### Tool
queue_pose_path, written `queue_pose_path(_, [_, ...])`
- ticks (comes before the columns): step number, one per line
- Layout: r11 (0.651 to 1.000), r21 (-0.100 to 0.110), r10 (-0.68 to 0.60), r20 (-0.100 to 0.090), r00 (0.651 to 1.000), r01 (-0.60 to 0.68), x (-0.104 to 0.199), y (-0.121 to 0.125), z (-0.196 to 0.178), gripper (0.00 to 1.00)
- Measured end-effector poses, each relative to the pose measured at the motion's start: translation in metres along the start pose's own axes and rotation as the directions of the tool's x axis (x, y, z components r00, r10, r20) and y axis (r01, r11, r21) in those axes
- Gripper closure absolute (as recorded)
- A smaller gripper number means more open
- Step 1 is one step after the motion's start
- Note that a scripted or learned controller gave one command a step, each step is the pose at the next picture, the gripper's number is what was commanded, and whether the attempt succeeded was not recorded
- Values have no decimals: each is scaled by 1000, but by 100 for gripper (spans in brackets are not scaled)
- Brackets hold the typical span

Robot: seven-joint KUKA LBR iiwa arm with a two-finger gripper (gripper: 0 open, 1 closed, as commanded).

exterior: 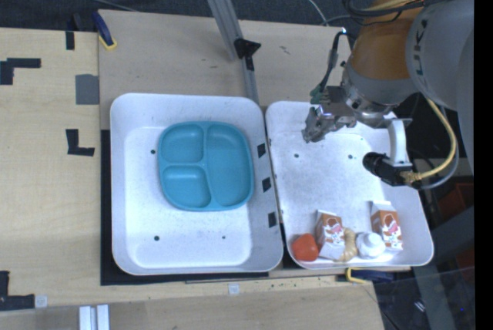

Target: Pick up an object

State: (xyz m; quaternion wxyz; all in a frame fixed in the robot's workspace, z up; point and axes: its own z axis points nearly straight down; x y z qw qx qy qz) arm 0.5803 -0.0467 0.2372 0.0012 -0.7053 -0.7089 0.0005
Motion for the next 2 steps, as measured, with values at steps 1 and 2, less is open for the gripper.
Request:
queue_pose_path(1, [1000, -1, -1, 0, 1000, 1, 50, 5, 2, 100])
queue_pose_path(2, [1000, -1, -3, -1, 1000, 3, 105, -2, -6, 100])
